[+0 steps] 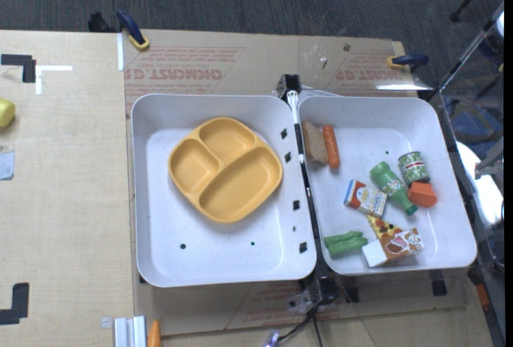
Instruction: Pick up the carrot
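The carrot [330, 147] lies along the right bin's [377, 137] inner wall, touching a brown bread piece [315, 143]. The claw's state I cannot tell. Best bet: come straight down, pinch across its narrow width and avoid the bread.

Bench [64, 201]: light wood surface. A cardboard sheet [240, 65] lies on it, clamped at 11 and 1 o'clock. Two white bins rest on the cardboard, touching side by side: left bin [160, 257] toward 8 o'clock, right bin [449, 257] toward 4 o'clock. A yellow object [5, 113] sits at 9 o'clock.
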Robot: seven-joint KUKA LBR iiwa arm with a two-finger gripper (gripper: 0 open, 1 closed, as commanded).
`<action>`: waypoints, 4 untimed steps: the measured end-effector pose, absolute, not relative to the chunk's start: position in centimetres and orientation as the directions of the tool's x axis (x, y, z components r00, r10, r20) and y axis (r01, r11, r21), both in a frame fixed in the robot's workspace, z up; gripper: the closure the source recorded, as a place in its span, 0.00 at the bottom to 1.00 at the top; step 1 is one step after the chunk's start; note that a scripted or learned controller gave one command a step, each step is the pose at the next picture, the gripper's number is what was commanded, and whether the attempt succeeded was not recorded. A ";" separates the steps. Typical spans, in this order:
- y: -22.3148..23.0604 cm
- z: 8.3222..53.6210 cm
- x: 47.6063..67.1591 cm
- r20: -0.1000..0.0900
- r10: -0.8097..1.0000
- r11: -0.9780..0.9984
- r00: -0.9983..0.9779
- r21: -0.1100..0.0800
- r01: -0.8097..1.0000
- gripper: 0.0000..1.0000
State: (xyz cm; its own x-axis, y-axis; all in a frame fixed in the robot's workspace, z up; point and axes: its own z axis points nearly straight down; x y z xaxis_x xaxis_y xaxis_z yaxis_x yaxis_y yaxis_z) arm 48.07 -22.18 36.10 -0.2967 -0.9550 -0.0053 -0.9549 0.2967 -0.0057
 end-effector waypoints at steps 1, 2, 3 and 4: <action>-18.4 11.7 47.9 -0.003 -0.879 0.476 -0.476 0.000 -0.879 0.00; -21.3 9.5 48.1 -0.007 -0.957 0.290 -0.290 -0.006 -0.957 0.00; -18.1 9.8 48.8 0.004 -0.993 -0.115 0.115 -0.029 -0.993 0.00; -14.6 10.0 49.1 0.014 -0.952 -0.306 0.306 -0.035 -0.951 0.00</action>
State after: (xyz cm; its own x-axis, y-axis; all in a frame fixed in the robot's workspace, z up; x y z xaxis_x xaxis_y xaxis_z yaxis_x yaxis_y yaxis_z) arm 49.06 -14.63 10.00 0.3058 -0.9520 0.0137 -0.9513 -0.3061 -0.0353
